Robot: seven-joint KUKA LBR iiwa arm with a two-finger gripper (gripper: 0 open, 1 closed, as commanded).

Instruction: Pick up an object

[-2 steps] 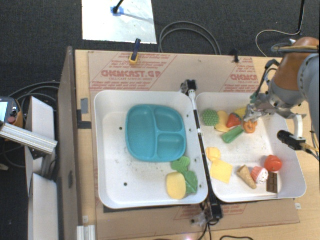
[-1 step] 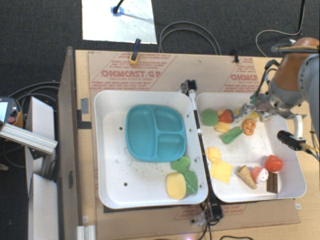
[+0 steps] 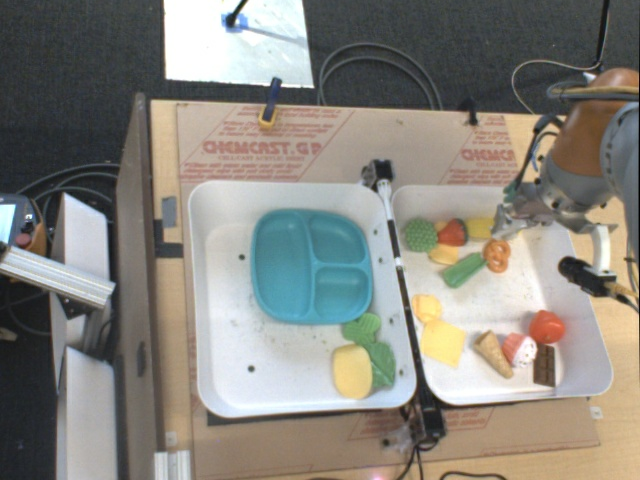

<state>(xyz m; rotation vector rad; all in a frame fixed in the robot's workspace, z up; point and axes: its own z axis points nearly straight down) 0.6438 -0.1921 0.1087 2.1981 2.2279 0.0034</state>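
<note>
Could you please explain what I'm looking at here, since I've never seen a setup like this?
This is one picture, taken by a fixed camera looking down at a slant on a bench. The grey shape with an orange band at the right is a robot arm; its gripper hangs over the far side of the right bin. I see nothing between its fingers.

Two white bins sit side by side. The left bin holds a teal divided plate, green leaves and a yellow round piece. The right bin holds toy food: a green ball, a tomato, a pretzel, a green pod, yellow pieces, an ice-cream cone and a red piece.

The arm's job is to pick one up.
</note>
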